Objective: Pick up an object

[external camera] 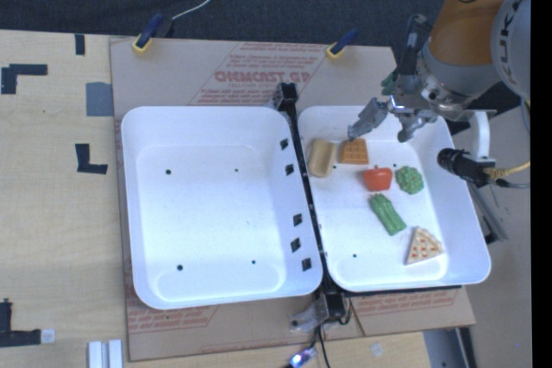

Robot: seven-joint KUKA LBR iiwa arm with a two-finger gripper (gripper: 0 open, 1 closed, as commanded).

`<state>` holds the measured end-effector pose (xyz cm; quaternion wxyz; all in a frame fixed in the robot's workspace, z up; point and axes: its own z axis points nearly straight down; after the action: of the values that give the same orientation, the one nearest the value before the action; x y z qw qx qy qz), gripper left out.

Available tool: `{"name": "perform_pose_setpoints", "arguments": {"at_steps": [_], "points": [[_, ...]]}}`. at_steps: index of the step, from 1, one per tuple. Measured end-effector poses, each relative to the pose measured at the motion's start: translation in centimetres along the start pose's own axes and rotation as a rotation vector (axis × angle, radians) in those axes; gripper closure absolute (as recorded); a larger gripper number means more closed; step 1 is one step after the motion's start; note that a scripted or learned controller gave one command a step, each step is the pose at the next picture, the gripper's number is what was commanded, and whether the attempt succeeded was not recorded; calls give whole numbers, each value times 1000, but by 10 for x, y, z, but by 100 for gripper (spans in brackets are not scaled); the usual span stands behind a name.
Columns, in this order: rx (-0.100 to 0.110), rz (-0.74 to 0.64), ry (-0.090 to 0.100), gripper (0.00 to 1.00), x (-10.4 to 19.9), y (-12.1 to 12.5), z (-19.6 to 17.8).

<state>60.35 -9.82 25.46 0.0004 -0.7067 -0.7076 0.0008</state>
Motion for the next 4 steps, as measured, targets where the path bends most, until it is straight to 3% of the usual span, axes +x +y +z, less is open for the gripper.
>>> {"name": "perform_pose_setpoints", "arguments": {"at_steps": [1, 2, 3, 4], "points": [[3, 5, -2, 0, -47, -21, 19], [-13, 3, -6, 0, -96, 24, -73], [-9, -2, -3, 0, -108, 66, -128], [9, 4, 2, 0, -125, 16, -48]]}}
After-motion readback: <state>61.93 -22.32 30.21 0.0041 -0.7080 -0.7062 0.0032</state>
